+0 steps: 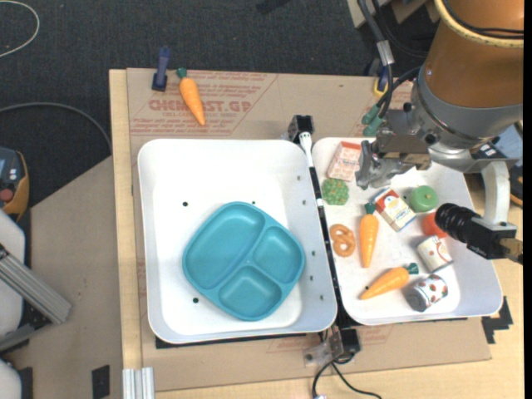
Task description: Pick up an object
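My gripper [371, 175] hangs over the upper part of the right bin [486, 302], under the grey wrist and orange band. It sits just right of a pink and white carton [342, 161] and above a small juice carton [395, 209] and an upright carrot [367, 236]. A green broccoli piece [336, 192] lies at the bin's left wall. Lower down are a pretzel [342, 238], a second carrot [388, 282], a green round piece [425, 197] and two small cans [429, 292]. I see nothing lifted off the bin floor.
The left bin [158, 223] holds a teal divided plate [243, 260]. A loose carrot [192, 99] and a blue clip [160, 69] lie on the cardboard behind it. A black cylinder [465, 226] juts over the right bin's right side.
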